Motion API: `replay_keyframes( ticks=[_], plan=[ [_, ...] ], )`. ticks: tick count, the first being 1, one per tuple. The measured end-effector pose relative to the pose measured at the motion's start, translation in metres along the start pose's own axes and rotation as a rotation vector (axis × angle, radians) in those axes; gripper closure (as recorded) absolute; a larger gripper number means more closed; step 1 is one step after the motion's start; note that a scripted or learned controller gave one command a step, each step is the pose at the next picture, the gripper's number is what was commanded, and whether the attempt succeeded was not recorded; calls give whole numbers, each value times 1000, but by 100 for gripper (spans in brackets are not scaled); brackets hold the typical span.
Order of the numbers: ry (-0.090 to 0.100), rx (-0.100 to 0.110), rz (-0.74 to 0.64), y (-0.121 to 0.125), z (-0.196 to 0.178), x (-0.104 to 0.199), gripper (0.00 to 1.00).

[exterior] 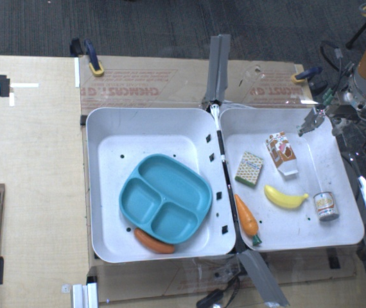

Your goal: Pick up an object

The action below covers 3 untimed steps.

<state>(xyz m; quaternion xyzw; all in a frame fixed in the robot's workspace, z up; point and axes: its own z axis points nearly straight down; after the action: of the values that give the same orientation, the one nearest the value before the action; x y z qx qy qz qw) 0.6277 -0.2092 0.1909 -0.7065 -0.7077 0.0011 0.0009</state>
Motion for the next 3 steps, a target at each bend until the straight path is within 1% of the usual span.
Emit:
replay_keyframes(
  ticks=[1, 2, 3],
  plan=[
    [-7, -23, -81, 17, 74, 17, 0],
    [-3, -23, 202, 31, 84, 37, 0],
    [0, -6, 222, -9, 98, 104, 0]
  ],
)
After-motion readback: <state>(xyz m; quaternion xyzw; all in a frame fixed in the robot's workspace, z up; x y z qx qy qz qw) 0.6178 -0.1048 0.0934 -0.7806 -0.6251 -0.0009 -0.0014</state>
